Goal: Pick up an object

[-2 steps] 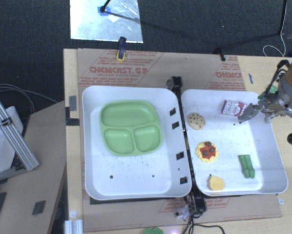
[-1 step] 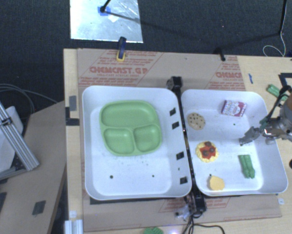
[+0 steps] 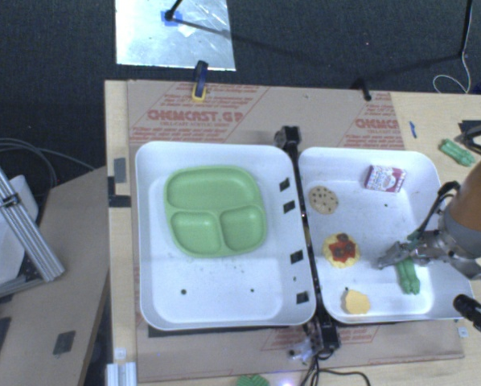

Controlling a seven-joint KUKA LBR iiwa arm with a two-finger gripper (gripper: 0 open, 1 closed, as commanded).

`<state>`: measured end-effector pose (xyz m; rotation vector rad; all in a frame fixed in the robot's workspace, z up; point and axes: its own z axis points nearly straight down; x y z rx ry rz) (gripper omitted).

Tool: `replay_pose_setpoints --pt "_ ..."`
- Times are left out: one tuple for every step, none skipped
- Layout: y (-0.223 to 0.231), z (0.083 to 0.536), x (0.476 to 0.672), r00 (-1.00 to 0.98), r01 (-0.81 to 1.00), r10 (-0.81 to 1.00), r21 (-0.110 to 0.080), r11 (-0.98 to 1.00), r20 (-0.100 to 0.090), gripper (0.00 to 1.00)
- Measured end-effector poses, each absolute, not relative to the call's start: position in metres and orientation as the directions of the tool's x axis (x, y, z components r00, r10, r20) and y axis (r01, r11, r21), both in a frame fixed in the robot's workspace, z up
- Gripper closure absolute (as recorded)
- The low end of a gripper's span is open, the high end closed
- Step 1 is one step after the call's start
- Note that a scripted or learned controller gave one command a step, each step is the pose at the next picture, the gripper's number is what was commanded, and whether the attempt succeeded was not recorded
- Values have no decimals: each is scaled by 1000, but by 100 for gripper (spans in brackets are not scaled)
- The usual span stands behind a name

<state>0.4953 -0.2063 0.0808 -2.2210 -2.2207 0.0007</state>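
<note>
I see the gripper (image 3: pixel 395 256) low in the right bin (image 3: pixel 421 167), reaching in from the right, its dark metal fingers (image 3: pixel 389 256) pointing toward the bin's middle. I can't tell from this slant whether they are open or closed, and nothing shows clearly between them.

The green toy (image 3: pixel 409 277) lies just below and slightly right of the fingertips, touching or nearly touching the gripper's underside. It is a short, stubby piece, and its long axis runs roughly up and down the view, tilted a little, with its lower end nearer the bin's front wall.

Left of the fingertips, near but apart, sits a round yellow and red toy (image 3: pixel 341 249). Further left and up is a brown cookie (image 3: pixel 323 199). Below and left, by the front wall, is a yellow piece (image 3: pixel 355 301). Well above the fingers, near the back wall, lies a small pink and white carton (image 3: pixel 384 178).

The left bin (image 3: pixel 156 296) holds a green divided plate (image 3: pixel 216 211), well apart from the fingers. Both bins rest on a brown board (image 3: pixel 248 107) marked with red lettering, with dark carpet (image 3: pixel 47 63) behind and a shiny metal sheet (image 3: pixel 174 22) lying on it.

The arm (image 3: pixel 474 219) comes in at the right edge, its wrist bent down toward the bin floor, orange showing above the grey.
</note>
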Motion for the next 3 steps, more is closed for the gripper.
replay_pose_setpoints --pt "-207 95 498 0 1000 1000 5 0 -2 100" --pt "-124 84 570 -14 1000 1000 6 14 3 100" --pt "-79 191 569 -9 1000 1000 10 9 1 100"
